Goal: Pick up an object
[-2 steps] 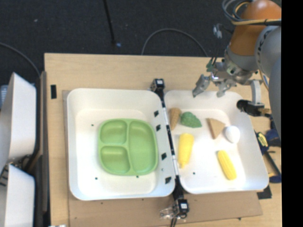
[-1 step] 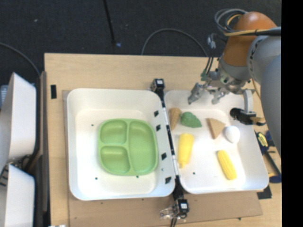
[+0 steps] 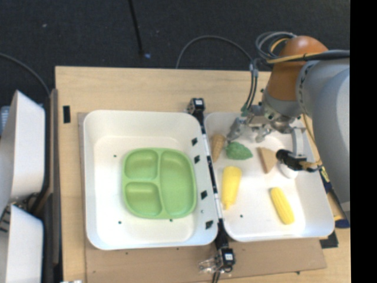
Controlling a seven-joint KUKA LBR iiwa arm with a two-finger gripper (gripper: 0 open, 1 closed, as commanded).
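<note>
Two bins: a left bin (image 3: 94, 158) and a right bin (image 3: 306, 226), both white, sit side by side on a wooden bench (image 3: 147, 78).
Left bin: a green plate (image 3: 159, 183) with three parts lies flat in the middle.
Right bin: five small things lie here.
Green lump: a green leafy thing (image 3: 238, 151) lies near the back of the right bin, just under the gripper.
Cone: a tan cone (image 3: 217, 147) lies by the left wall, just beside the green lump.
Corn one: a yellow corn cob (image 3: 230, 185) lies near the left wall, in front of the cone.
Corn two: a second yellow cob (image 3: 281, 205) lies more to the right, near the front.
Wedge: a tan wedge (image 3: 268, 158) lies to the right of the green lump.
Arm: the grey arm (image 3: 327, 99) with its orange band reaches in from the right.
Gripper: the gripper (image 3: 247, 131) hangs over the back of the right bin, just above the green lump.
Jaws: cannot tell if they are apart or closed, or if they touch the lump.
</note>
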